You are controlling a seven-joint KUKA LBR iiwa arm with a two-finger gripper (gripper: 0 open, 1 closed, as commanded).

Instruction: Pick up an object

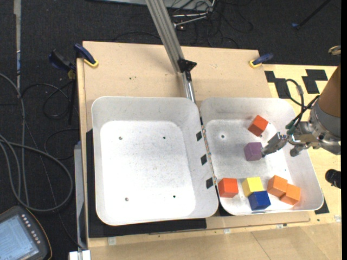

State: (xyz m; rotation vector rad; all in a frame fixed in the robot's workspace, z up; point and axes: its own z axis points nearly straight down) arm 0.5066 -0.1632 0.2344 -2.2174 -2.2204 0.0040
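Note:
In the right bin (pixel 303 161) lie several blocks. A purple block (pixel 253 151) sits near the middle, with an orange block (pixel 258 125) behind it. Along the front are a red-orange block (pixel 228 187), a yellow block (pixel 252 185), a blue block (pixel 259 200) and two orange blocks (pixel 278 184) (pixel 291 193). My gripper (pixel 282 148) hangs low over the bin, just right of the purple block. It is open; one fingertip (pixel 270 148) is at the purple block's right side, the other stands further right, and nothing is between them.
The left bin (pixel 108 145) lies beside the right one on the wooden bench. A slanted metal pole (pixel 168 31) reaches down to the seam between the bins. Clamps sit at the bench's back corners (pixel 87 56) (pixel 260 60).

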